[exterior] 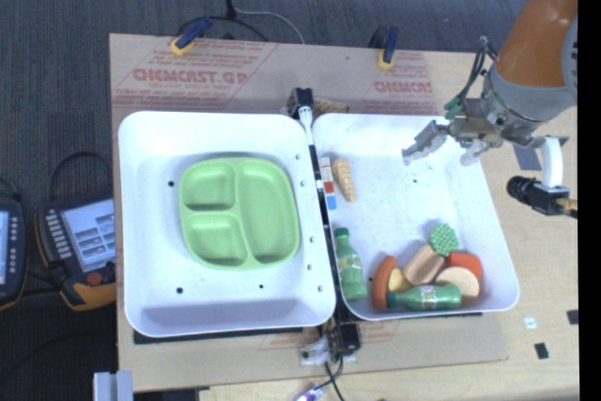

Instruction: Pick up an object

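Reaching in from the 3 o'clock side, the grey arm (540,42) with its orange band holds the gripper (441,144) above the upper part of the right bin (470,202). Its two fingers stand apart, one pointing toward 8 o'clock and the other at its 3 o'clock side, and nothing is between them. Under the gripper the floor of this bin is bare white.

The objects lie lower in the same bin. At its 5 o'clock corner there is a small heap: a dark green bottle (424,298) lying on its side, a red and orange piece (382,282) at 9 o'clock of the heap, a tan piece (423,264) in the middle, a green ridged piece (444,237) at 12 o'clock, and an orange slice (462,277) at 3 o'clock. They touch each other. A light green bottle (348,264) lies along the 9 o'clock wall, and an orange corn-like piece (344,178) lies further toward 12 o'clock, well apart from the heap.

The left bin (150,230) holds a green divided plate (239,211) near its centre
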